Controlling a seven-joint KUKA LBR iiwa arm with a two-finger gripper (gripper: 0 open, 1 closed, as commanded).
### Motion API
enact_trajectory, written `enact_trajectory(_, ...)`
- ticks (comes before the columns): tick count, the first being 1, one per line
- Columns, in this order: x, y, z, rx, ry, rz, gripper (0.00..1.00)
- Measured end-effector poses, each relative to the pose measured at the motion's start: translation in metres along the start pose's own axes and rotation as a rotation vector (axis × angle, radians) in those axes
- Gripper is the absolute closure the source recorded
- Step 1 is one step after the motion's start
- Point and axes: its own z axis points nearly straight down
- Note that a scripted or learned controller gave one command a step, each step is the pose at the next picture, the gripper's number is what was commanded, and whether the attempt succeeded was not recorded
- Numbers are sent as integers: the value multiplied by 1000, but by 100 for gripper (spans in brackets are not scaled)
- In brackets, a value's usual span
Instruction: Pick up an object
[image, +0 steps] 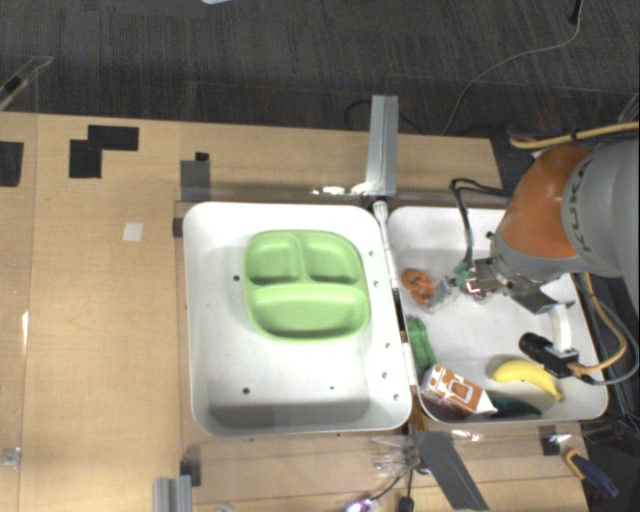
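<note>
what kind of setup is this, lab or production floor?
Looks like a robot-lab picking bench, not production: a wooden bench bearing two white bins, loose cables on dark carpet, and toy items such as a green divided tray and a banana.

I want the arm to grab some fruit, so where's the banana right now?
The banana lies in the right bin, near its front right corner, beside a dark green thing and right of the small orange-and-white carton.

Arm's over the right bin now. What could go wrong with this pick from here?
The gripper sits low beside the small orange object near the bin's left wall; a grasp there may clip the wall. The banana, carton and green item lie crowded along the near edge, so a sweep could knock them.
</note>
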Motion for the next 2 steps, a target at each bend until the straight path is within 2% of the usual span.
enact_trajectory(1, 6, 55, 1, -2, -1, -124, 0)
enact_trajectory(2, -5, 93, 3, 17, 7, -209, 0)
